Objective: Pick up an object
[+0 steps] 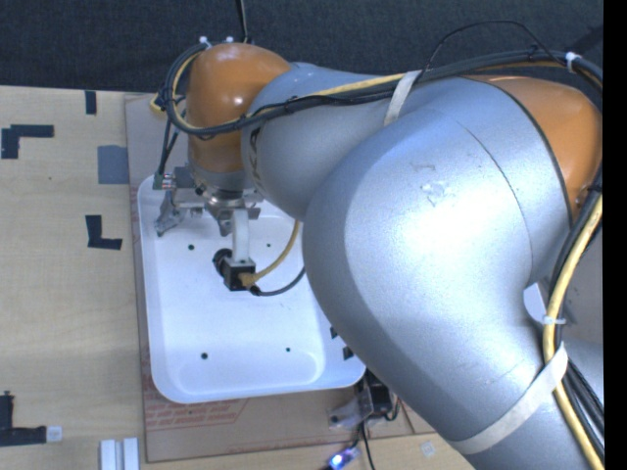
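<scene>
My gripper (174, 207) hangs low over the far left corner of the left white bin (186, 365), just under the orange wrist band (230, 91). Its metal parts sit close to the bin's wall, and the slanted view hides what lies between them. The part of the bin floor that shows is plain white with a few small dark dots. The grey arm (441, 262) sweeps in from the right and covers the right bin.
The wooden bench (59, 311) stretches to the left, with black tape marks (27, 140) and a grey patch (113, 163) on it. Small white pieces (118, 450) lie at the bottom left edge. A brick-patterned mat (191, 414) shows under the bin's near edge.
</scene>
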`<state>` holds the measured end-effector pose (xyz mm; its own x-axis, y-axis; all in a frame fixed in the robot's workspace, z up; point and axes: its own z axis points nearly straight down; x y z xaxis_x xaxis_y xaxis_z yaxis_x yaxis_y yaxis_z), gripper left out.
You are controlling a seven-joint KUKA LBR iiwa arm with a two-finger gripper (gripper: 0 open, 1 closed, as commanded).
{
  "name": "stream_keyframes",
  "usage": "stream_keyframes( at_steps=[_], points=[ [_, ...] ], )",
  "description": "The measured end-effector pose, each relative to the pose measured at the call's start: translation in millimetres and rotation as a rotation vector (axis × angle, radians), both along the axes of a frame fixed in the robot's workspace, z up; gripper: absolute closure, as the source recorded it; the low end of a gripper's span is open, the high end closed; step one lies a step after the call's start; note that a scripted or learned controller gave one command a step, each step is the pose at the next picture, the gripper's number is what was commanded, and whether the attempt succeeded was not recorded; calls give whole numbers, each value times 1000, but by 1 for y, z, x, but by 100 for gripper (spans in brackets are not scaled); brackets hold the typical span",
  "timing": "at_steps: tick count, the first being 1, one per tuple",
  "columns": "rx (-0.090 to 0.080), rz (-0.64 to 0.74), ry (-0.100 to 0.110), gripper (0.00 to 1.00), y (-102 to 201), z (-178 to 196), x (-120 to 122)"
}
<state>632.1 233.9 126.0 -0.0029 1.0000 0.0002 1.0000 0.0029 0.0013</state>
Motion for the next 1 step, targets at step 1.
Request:
stream_keyframes(
  at_steps=[1],
  points=[
    [-2,-1,5,0,-1,-11,-7]
  ],
)
